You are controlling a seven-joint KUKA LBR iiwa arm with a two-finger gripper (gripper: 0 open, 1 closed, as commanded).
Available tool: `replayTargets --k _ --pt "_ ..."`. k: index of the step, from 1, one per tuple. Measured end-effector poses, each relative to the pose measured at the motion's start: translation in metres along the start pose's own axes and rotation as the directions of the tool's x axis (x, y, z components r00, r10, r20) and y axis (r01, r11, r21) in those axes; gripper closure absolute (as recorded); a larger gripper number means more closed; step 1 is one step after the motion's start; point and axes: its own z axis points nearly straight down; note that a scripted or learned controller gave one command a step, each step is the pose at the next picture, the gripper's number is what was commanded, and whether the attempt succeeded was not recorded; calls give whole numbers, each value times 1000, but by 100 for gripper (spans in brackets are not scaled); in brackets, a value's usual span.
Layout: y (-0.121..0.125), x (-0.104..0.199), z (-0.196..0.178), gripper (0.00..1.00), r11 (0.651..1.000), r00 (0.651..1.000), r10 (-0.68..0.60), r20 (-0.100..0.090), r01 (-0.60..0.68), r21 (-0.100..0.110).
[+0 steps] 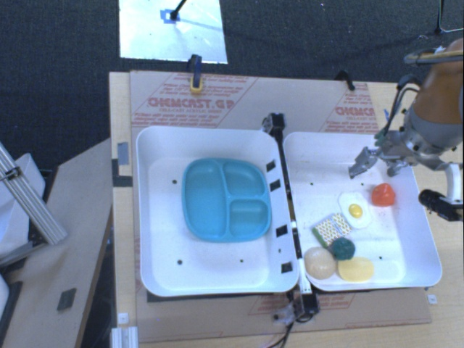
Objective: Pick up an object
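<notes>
Near right bin (424, 267): we see a yellow piece (355, 269), a beige ball (320, 262) and a green ball (343, 249) clustered together.
Middle: fried egg (354, 210), red piece (383, 194).
Left bin: blue tray (225, 199).
Far: gripper (377, 161) hovers with its fingers apart, holding nothing, we judge ready to descend.

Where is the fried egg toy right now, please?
The fried egg lies in the right bin, just left of the red object and above the patterned sponge.
</notes>
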Motion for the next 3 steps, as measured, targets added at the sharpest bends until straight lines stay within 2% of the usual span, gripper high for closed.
replayTargets --k 1,3 --pt "3 1 -8 0 1000 1000 -2 2 3 -13" --pt "16 -13 87 0 1000 1000 -1 3 1 -14"
